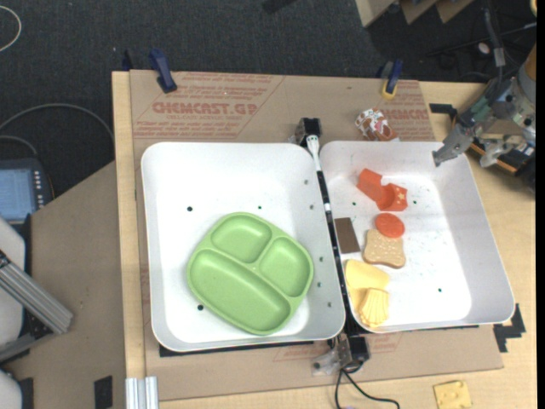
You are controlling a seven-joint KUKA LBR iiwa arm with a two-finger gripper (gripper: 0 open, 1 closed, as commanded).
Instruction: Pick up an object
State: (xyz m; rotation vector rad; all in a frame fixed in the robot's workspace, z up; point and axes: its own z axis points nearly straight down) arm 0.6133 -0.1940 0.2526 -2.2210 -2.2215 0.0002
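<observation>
My gripper (449, 147) hangs at the right bin's (477, 254) far right corner; I can't tell its jaw state. That bin's left side holds toast (385, 250), a red disc (390, 225) and yellow pieces (368, 290). A glossy green plate (249, 272) fills the left bin (170, 194).

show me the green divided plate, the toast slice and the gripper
green divided plate (249, 272): camera view, on the ridge between its compartments.
toast slice (385, 250): camera view, on the middle of its tan face.
gripper (444, 154): camera view, at its tip above the right bin's far edge.
</observation>
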